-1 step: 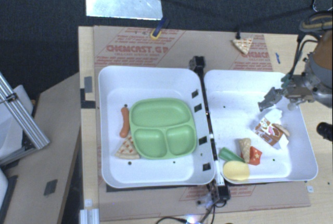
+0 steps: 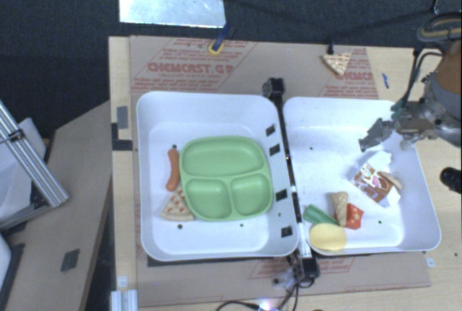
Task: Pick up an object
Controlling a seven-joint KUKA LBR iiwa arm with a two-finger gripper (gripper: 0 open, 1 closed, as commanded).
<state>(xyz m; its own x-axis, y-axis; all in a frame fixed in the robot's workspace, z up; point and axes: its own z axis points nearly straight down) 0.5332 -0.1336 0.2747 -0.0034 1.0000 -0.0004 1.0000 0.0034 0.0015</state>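
Overhead, the pincer point(image 2: 377, 135) hovers at about two o'clock in the right bin point(image 2: 317, 122), spread and holding nothing. Candidates lie below it: a snack packet point(image 2: 374, 183) toward four o'clock, then a cone point(image 2: 338, 206), a red piece point(image 2: 354, 216), a green piece point(image 2: 316, 215) and a yellow lemon point(image 2: 328, 237) near six. Judging by this, picking has not begun; descent, closing and lifting all remain.

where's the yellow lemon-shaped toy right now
The yellow lemon-shaped toy lies at the near left corner of the right white bin, just below the green pod-like toy and the tan cone-shaped piece.
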